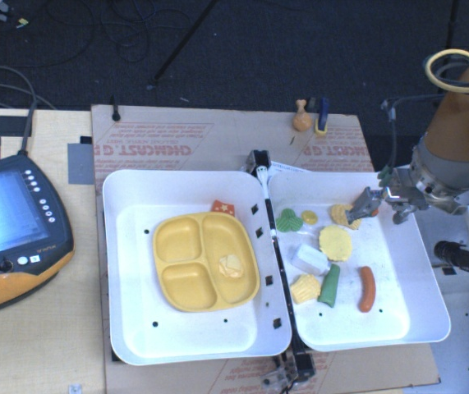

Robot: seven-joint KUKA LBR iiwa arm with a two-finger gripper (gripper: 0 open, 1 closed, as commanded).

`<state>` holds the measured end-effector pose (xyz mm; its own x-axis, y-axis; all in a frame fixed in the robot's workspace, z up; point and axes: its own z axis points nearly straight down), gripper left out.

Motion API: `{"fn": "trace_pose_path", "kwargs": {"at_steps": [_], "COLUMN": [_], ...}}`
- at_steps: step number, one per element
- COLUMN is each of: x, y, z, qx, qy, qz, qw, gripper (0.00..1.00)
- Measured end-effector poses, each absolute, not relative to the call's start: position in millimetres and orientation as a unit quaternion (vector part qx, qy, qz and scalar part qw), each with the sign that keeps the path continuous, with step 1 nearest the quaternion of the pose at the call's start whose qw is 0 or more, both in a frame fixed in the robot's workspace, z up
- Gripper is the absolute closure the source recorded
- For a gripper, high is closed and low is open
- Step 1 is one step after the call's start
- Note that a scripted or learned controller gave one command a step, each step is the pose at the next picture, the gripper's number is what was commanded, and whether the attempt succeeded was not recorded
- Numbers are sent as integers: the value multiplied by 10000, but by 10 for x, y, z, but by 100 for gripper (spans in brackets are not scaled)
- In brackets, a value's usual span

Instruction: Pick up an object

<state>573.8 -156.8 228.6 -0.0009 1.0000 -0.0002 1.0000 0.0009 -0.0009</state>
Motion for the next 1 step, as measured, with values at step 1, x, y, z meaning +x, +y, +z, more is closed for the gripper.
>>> {"fn": "trace_pose_path", "kwargs": {"at_steps": [1], "x": [5374], "y": [-1753], "z": [820], "qx": [-7076], "qy": [-7067], "qz": [11], "qw": [26], "gripper": [0]}}
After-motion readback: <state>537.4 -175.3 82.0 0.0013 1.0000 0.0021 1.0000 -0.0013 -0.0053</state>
